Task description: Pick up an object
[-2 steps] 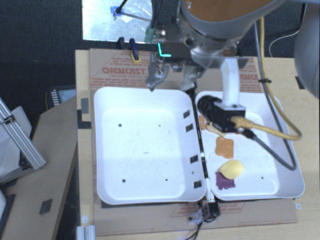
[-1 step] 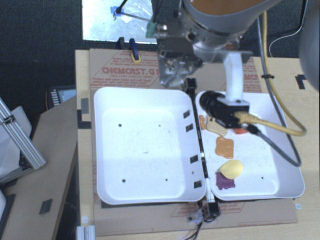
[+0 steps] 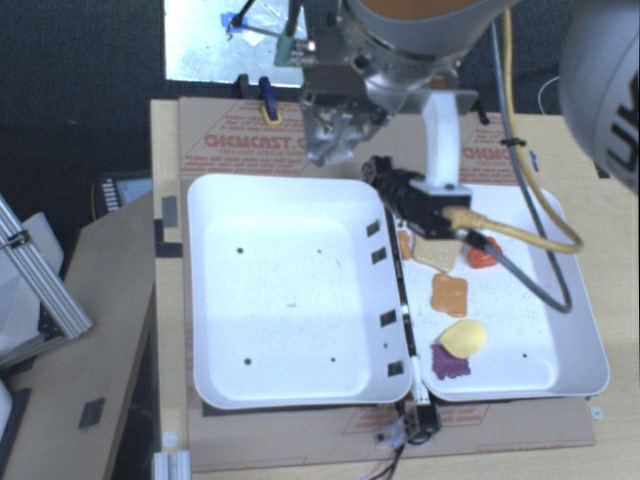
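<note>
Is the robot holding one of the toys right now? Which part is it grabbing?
It cannot be told. The tool hangs blurred above the bins' far edge, and the yellow toy and orange toy lie in the right bin.

The left bin (image 3: 280, 298) lies open to reach; arm and cables (image 3: 520, 236) overhang the right bin (image 3: 560, 368).

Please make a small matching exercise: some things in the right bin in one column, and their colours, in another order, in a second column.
Things:
1. round piece
2. square piece
3. lumpy piece
4. small piece beside the cable

Colours:
A. purple
B. red
C. yellow
D. orange

Pairs: 1-C, 2-D, 3-A, 4-B
</note>
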Robot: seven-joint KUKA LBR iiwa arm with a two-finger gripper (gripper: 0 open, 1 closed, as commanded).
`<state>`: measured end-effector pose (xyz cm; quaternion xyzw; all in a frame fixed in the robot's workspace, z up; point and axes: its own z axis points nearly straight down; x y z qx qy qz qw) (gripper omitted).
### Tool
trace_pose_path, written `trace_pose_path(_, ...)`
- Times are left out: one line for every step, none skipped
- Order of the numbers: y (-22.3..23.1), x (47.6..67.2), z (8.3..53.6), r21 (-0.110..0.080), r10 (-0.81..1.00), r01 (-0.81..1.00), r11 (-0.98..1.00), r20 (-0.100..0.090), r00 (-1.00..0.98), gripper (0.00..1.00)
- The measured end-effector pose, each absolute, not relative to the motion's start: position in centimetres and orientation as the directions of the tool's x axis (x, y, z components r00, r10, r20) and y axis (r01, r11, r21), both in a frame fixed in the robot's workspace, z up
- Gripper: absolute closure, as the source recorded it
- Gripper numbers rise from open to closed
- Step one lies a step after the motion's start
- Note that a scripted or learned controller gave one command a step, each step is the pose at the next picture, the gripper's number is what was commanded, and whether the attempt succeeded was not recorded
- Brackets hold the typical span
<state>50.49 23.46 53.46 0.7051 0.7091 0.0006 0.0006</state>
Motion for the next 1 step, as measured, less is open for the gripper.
trace_pose_path(23.39, 52.38, 53.50, 0.003, 1.000, 1.000, 0.000, 0.000, 0.000, 1.00)
